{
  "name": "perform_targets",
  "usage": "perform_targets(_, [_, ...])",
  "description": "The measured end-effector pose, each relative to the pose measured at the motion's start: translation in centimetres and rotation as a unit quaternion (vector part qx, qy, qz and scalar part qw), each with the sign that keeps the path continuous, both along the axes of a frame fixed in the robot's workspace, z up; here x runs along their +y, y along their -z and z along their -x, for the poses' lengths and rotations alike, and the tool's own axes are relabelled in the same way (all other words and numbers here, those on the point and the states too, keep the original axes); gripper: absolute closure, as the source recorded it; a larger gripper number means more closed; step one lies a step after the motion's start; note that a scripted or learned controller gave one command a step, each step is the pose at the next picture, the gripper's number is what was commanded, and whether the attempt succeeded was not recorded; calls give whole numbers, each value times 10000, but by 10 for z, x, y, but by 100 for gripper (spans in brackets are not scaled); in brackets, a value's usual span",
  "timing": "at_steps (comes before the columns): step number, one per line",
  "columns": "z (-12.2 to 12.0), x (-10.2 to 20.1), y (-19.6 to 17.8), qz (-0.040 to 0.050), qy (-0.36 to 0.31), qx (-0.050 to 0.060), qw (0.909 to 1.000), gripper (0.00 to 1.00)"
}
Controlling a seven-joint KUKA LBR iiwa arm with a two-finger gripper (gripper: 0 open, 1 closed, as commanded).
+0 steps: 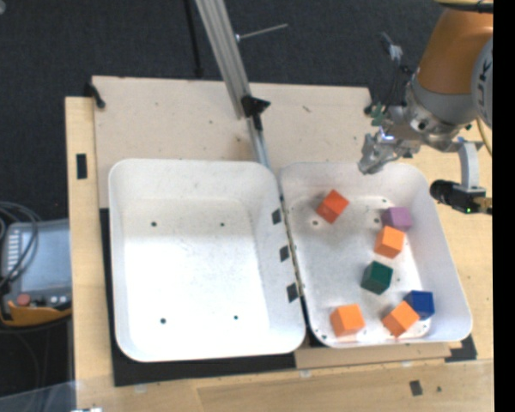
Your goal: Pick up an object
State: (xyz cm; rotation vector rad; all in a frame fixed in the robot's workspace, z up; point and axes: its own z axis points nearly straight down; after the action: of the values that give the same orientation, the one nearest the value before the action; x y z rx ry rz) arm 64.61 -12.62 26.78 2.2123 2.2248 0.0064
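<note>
The likeliest candidate for pickup is the red-orange cube (331,206), lying in the upper part of the right bin (442,256), apart from every other block and well inside the bin's walls. It sits turned on the floor, corners pointing roughly toward the bin's edges, so it shows no long axis; any grasp would have to square up to its faces.

The gripper (375,157) hangs over the bin's upper rim, above the floor and clear of all blocks. Nothing lies between its fingertips. Whether they are spread or pressed together cannot be told at this size and angle.

The governing relation: the red-orange cube lies down and to the left of the gripper in the camera view, nearer than any other block. The purple cube (398,217) is the next closest, down and slightly right, touching or just beside an orange cube (390,241) below it.

The remaining blocks lie farther down the bin: a dark green cube (378,276), a blue cube (421,302) just beside an orange cube (401,318), and another orange cube (348,319) near the lower wall. The left bin (129,256) stands alongside, touching the right one.

Judgement: no grasp is yet made.
</note>
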Motion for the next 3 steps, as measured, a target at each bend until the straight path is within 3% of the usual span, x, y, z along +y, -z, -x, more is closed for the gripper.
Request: perform_targets(3, [43, 132, 29, 3, 3, 34, 10000, 100])
